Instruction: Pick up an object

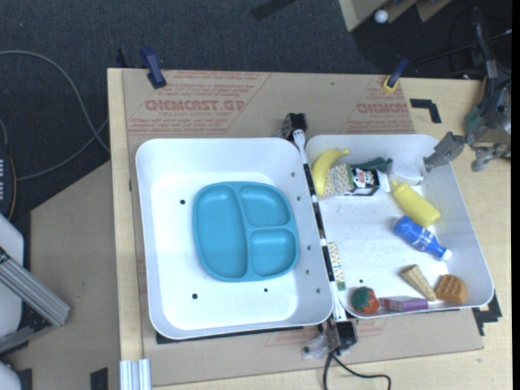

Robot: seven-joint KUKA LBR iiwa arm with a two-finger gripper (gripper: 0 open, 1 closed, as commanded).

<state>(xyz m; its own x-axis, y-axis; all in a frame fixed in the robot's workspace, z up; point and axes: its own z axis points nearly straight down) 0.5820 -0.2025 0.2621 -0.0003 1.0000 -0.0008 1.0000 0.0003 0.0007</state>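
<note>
The right bin [467, 234] holds several small objects. A yellow banana [325, 169] lies at its far left corner beside a black, white and green packet [361, 177]. A yellow bottle [416, 203] and a blue bottle [421, 236] lie mid-bin. Near the front edge are a tan cone [418, 280], a brown waffle piece [451, 288], a purple bar [404, 303] and a red and green fruit [365, 300]. My gripper [460, 154] hangs over the bin's far right corner, open, with nothing between its fingers.
The left bin [162, 169] holds a blue divided plate [244, 230]. Both bins sit on a cardboard-covered bench [244, 96] held by blue clamps [152, 66] at the back. A divider strip [313, 210] runs between the bins.
</note>
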